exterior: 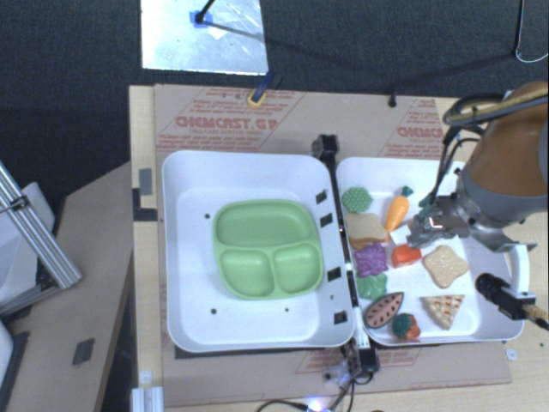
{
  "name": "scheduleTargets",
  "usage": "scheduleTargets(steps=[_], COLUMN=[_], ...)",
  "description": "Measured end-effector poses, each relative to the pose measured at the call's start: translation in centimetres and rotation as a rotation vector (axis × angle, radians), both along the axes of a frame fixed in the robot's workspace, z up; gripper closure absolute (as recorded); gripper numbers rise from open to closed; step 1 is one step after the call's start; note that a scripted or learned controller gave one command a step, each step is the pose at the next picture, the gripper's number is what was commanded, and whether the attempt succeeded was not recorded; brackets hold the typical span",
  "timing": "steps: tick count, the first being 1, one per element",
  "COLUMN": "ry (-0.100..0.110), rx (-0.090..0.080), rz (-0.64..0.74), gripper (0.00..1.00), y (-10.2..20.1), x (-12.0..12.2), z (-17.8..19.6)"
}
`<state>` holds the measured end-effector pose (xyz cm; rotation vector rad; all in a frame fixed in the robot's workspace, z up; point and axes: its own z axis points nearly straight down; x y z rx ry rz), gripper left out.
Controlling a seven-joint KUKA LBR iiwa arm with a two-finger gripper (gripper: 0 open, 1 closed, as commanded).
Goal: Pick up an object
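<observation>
**Operator:** Where is the end effector, and what lies near it?

**Observer:** You see the end effector (pixel 426 227) low over the right bin (pixel 489 329), near that bin's middle, with the grey arm (pixel 506 174) reaching in from three o'clock. Whether it is open or closed, you cannot tell; the metal parts blur together there.

**Operator:** And the things to pick?

**Observer:** Take the end effector as the dial's centre. The small red piece (pixel 406 255) lies just beside it at seven o'clock, so close that you cannot tell whether they touch. The carrot (pixel 396 209) lies near at ten o'clock, tilted, its green top upward in view. The bread slice (pixel 445 266) sits just beside at five o'clock. The tan sandwich piece (pixel 366 227) lies at nine o'clock, with the green round piece (pixel 357 199) above it and the purple piece (pixel 371 259) below it. Farther off, toward six o'clock, you find the wedge-shaped cracker (pixel 443 309). Toward seven o'clock lie the brown oval piece (pixel 383 310) and a red and green piece (pixel 405 325).

**Operator:** The other bin?

**Observer:** The left bin (pixel 184 230) holds a green divided plate (pixel 266 247), well apart from the end effector at nine o'clock. Both bins rest on the desk (pixel 223 123).
</observation>
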<state>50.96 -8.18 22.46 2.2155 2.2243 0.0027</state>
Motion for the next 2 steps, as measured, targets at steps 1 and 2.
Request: scheduleTargets(steps=[1,2], ry=[0.001,0.000], rx=[0.001,0.002], rz=[0.005,0.006], gripper=[1.00,1.00], y=[4.6,10.1], x=[1.3,2.6], z=[-0.8,-1.0])
